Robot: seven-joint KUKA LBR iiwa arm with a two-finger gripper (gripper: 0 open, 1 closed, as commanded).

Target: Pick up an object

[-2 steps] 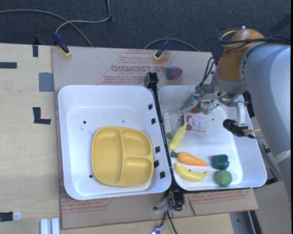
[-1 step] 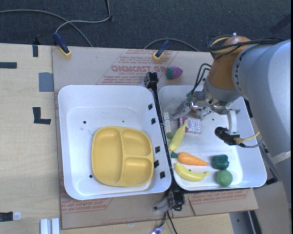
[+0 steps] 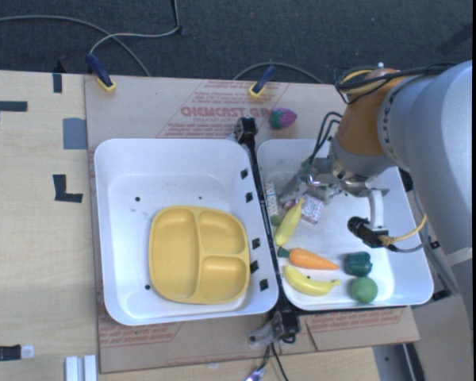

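My gripper is low in the right bin, over its upper-left part, with the grey arm and its orange band coming in from the right. Just below it lie a small pale packet and a yellow-green corn cob. Further toward the front are an orange carrot, a yellow banana, a dark green pepper and a green lime. Nothing is visibly lifted off the bin floor.
The left bin holds a yellow divided plate. A small purple and green toy lies on the cardboard behind the bins. A black divider clip sits between the bins. Cables trail along the back of the bench.
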